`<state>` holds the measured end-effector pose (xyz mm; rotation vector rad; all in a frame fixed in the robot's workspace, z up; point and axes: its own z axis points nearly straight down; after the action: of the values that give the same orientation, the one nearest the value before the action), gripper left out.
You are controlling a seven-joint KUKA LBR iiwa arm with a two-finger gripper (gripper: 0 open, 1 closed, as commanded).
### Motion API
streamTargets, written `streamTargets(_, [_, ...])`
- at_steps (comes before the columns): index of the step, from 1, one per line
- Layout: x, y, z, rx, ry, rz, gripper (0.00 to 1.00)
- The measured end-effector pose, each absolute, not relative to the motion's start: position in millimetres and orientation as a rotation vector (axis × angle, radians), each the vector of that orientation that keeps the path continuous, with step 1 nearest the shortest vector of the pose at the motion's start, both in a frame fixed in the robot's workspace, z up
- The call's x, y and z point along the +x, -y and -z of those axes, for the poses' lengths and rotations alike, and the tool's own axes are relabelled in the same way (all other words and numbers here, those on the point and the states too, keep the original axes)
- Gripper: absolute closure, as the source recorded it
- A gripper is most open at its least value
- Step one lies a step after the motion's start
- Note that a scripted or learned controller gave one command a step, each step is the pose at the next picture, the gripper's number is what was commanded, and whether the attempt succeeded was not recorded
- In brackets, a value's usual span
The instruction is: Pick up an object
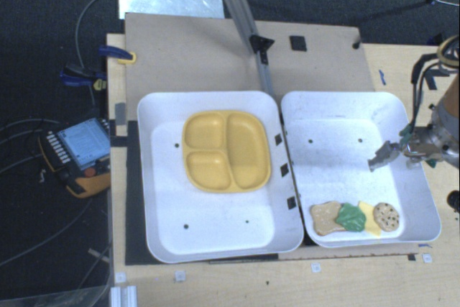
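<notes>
In the right bin (338,126), along its near edge, lie a tan toast-shaped piece (325,218), a green leafy piece (352,216), a yellow piece (370,220) and a round chocolate-chip cookie (387,216), close together in a row. My gripper (384,155) hangs over the right side of this bin, above and behind the cookie, well apart from the food. One grey finger (379,157) points left and down. Nothing shows between the fingers.
The left bin (165,226) holds a yellow three-compartment plate (226,150) in its far half. A metal pole (237,0) slants in from the back to the gap between the bins. A small device and cables (77,151) lie off the bench at left.
</notes>
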<state>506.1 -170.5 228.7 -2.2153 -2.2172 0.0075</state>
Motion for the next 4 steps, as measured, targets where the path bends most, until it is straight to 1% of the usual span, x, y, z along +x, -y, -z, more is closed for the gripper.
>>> streamTargets(1, [508.5,170.3,-233.5,-2.218,2.226,0.001,0.00])
streamTargets(3, [507.8,169.5,-150.5,-2.221,2.222,0.000,0.00])
streamTargets(4, [503.0,163.2,-91.2,-2.219,2.221,-0.001,0.00])
